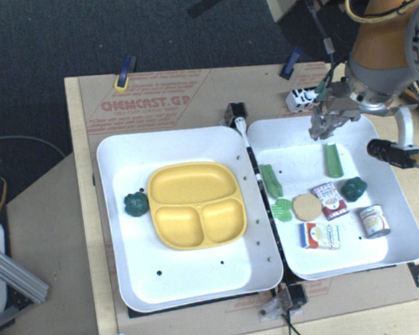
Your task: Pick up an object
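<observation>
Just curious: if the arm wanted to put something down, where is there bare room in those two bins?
Left bin: bare floor in front of the yellow tray, toward the near rim. Right bin: bare between the green bar and green strip; its lower middle is crowded.

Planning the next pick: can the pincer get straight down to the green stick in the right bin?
Probably yes. The pincer hangs just above the green stick, which lies alone on bare bin floor, apart from the other items.
</observation>
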`<state>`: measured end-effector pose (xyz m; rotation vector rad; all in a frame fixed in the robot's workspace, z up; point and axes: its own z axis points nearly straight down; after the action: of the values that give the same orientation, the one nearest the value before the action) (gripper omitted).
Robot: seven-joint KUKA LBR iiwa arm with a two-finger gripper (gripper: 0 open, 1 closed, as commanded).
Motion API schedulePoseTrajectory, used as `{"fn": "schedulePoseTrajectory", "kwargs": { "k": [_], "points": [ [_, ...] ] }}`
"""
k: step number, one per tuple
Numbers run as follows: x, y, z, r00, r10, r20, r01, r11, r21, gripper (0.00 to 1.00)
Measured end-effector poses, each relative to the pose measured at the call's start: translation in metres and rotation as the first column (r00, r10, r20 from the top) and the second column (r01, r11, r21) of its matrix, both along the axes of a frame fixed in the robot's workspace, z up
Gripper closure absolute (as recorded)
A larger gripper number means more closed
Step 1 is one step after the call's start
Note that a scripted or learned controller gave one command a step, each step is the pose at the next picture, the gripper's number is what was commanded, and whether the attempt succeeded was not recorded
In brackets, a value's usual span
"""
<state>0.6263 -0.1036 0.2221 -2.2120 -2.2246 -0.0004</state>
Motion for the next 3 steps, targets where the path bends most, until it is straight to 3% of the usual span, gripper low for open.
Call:
{"fn": "schedulePoseTrajectory", "kwargs": {
  "k": [2,3],
  "points": [
    [-0.034,0.109,0.012,1.000,0.001,0.000,-0.001,1.000,0.000,1.00],
    [-0.032,0.123,0.001,1.000,-0.003,-0.002,0.003,1.000,-0.003,1.00]
  ]
}}
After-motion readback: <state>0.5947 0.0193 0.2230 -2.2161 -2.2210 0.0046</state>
